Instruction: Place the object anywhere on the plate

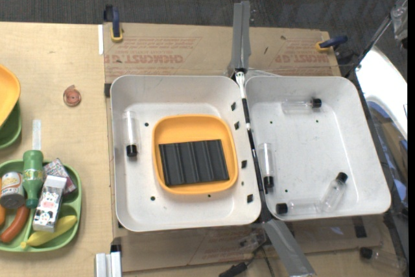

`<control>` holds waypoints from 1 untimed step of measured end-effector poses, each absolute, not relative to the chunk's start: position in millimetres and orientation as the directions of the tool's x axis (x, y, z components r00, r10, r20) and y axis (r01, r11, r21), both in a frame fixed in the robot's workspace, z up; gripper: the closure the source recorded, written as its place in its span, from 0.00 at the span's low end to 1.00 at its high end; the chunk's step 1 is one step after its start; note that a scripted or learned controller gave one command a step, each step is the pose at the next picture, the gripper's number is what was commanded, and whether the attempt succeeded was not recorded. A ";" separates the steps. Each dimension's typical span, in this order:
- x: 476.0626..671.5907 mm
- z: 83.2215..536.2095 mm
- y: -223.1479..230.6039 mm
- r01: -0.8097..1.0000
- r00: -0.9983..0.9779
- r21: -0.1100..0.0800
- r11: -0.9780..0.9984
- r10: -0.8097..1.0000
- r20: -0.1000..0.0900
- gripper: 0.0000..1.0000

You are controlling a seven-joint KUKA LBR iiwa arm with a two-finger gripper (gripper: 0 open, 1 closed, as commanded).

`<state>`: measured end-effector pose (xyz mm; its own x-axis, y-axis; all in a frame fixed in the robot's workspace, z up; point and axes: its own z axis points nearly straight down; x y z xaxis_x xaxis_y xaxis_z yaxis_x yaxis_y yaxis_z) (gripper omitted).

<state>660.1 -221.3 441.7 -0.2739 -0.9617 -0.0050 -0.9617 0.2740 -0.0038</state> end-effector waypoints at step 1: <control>660.1 441.6 -221.0 -0.994 0.112 -0.005 -0.112 -0.994 -0.004 1.00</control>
